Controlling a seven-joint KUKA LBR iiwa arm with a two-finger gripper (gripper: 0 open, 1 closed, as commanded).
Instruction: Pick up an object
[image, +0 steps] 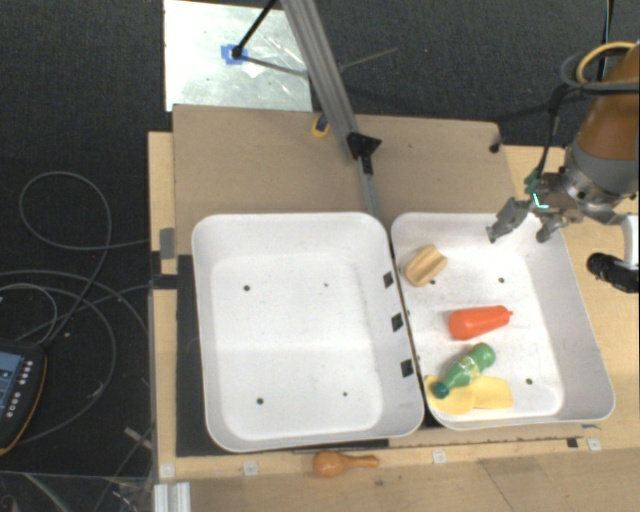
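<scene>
The counter (300, 160) carries two white bins; the right bin (560, 330) holds everything. The gripper (528, 226) hovers at its far edge, fingers apart and empty. The orange carrot (479, 321) lies mid-bin, long axis crosswise, tip rightward. Its taper could likely slip between closing fingers; the green bottle (466, 370) crowds nearby.

Grey arm (600, 185), orange band, black cables

No readable text, labels, brands, numbers or signs anywhere in view.
</scene>
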